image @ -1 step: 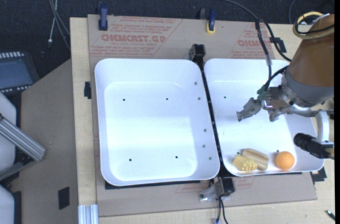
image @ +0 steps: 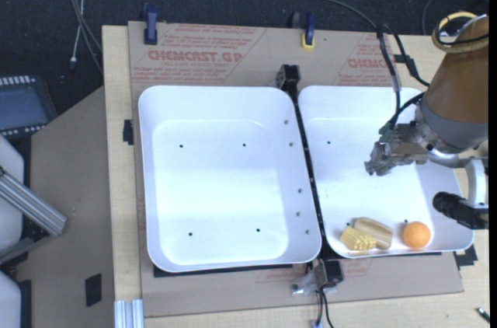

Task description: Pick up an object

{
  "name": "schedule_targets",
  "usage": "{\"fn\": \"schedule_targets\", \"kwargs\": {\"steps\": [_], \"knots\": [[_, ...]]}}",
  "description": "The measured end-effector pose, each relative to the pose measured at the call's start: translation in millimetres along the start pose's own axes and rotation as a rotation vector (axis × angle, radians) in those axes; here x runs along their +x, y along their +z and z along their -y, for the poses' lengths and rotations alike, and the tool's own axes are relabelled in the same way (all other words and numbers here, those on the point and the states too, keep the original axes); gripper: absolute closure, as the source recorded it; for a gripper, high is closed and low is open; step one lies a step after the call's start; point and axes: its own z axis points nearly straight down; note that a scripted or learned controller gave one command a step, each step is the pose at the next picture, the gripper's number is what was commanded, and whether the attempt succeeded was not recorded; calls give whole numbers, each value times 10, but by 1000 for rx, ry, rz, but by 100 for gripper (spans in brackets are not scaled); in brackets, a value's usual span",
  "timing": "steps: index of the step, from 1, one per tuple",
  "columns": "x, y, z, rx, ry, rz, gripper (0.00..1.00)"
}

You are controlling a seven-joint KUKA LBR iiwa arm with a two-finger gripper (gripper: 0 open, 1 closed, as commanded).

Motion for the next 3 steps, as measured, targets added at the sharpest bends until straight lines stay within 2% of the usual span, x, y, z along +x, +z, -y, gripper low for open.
{"fn": "schedule_targets", "kwargs": {"steps": [1,2,3], "knots": [[123,-867,42,-7,-1,0,100],[457,-968,216,-1,-3,0,100],[442,-1036,-55,0,0,0,100]]}}
